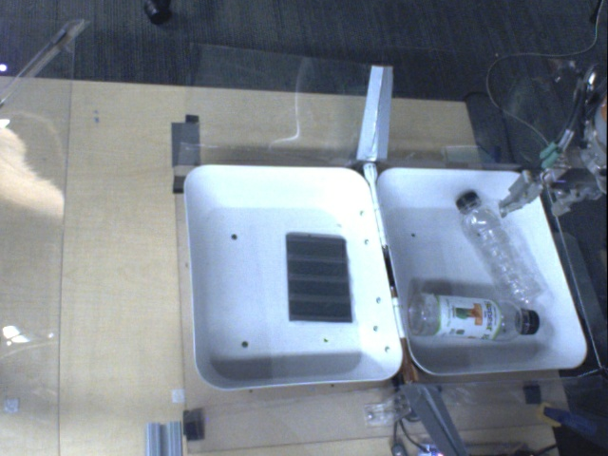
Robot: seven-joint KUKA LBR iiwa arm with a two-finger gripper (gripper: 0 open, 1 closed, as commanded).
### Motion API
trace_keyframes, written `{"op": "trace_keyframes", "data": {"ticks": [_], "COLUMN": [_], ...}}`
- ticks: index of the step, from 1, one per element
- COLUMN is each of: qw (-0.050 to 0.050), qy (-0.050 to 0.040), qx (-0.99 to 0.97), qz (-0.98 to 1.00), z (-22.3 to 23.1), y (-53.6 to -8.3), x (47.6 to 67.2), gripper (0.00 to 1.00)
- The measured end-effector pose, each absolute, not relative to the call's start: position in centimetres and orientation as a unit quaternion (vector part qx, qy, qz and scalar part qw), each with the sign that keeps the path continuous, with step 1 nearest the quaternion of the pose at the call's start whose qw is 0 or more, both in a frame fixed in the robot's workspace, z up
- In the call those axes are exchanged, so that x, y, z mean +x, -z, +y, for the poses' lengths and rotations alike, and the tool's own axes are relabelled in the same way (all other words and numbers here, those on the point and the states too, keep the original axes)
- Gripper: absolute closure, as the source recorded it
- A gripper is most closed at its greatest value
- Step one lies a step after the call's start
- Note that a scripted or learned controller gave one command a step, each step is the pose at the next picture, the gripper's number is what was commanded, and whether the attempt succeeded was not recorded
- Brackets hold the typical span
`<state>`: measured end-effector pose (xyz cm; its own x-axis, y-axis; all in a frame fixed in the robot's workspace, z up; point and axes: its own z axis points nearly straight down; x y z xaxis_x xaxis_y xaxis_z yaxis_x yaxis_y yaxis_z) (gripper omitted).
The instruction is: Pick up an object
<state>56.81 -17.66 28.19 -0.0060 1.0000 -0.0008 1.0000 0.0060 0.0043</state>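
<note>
On my far left is the pale wood surface (104,283), and on it the left bin (214,255), which carries a dark ribbed pad (318,275) lying flat near its middle. It looks thin and low, poor for a pinch from above, so I would leave it.

The right bin (427,207) holds the better candidates. A labelled bottle (470,316) lies on its side along the near wall, dark cap pointing right. I judge it rigid plastic, light, round and prone to roll; I would close across the body at the label, where the fingers get the most wall. Just beyond it, a clear bottle (499,250) lies on a slant, dark cap toward the far wall, its base close to the labelled bottle's cap end. It looks crinkled and empty: very light, soft, slippery, likely to buckle. I would take it mid-body, square to its axis.

At the far right corner the gripper (537,180) hangs just past the clear bottle's cap. Whether its fingers are spread or closed I cannot tell.
</note>
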Motion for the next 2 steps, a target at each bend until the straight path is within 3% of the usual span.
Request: {"op": "trace_keyframes", "data": {"ticks": [1, 2], "qw": [0.003, 0.002], "qy": [-0.0015, -0.0013], "qx": [0.771, 0.684], "qz": [0.637, 0.73], "z": [-20.5, -18.6], "y": [-31.3, -19.4], "x": [58.3, 66.2], "gripper": [0.0, 0.0]}}
